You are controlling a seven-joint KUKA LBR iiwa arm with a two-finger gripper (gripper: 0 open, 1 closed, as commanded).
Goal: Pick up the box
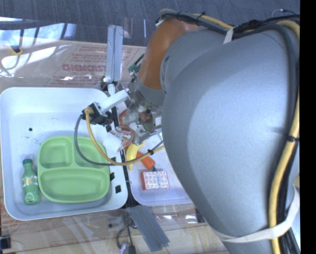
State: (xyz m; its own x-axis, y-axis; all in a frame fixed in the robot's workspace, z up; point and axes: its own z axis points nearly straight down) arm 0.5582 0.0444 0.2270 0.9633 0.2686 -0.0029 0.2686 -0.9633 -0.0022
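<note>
1. The bench point(52, 70) is a light wooden surface with a printed sheet on it, and it carries two shallow white bins side by side; behind it the floor is dark grey.
2. The left bin point(12, 120) holds a green divided tray point(73, 169) and, just beside the tray on its left, a small green bottle point(30, 181) that lies along the bin wall.
3. The right bin point(158, 197) is mostly covered by the big grey arm point(232, 131), which reaches in from the right.
4. The box point(155, 180) lies flat on the floor of the right bin, near its front left corner, close to the wall that divides the two bins. It is small, with a red and white printed top.
5. The pincer point(127, 134) is above the dividing wall, well above the box in the view, among cables and some small orange and yellow things point(139, 155). I cannot tell if it is apart or together.
6. I judge the box to be light, stiff cardboard that will keep its shape under a gentle squeeze, but its printed faces can be slippery.
7. The best hold seems to be across the two shorter opposite sides, from straight above, with care for the near wall.
</note>
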